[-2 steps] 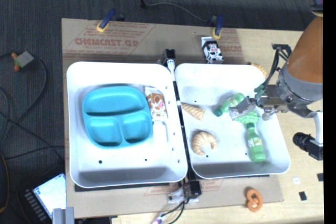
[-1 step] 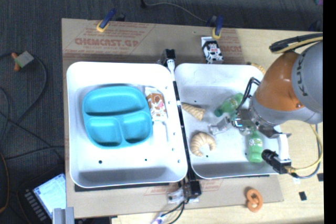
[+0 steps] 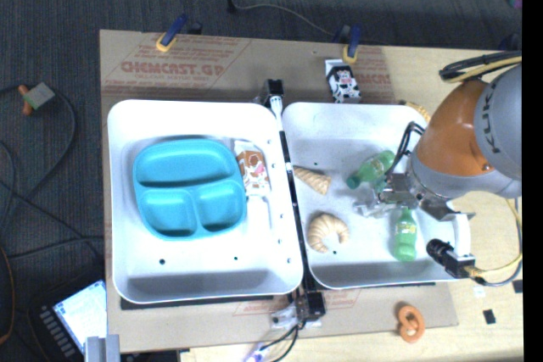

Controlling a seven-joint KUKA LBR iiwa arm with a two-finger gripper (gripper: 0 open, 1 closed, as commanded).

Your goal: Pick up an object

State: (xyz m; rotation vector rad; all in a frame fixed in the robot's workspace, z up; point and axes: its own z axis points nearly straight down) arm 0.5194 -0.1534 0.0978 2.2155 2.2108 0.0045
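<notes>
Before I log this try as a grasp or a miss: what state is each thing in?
blue tray: flat, right way up, in the left bin.
green bottle: lying on its side in the right bin.
second green bottle: lying tilted, above the first.
shell: resting loose on the bin floor.
cone: lying on its side.
tool: low between the bottles; grip unclear.
</notes>
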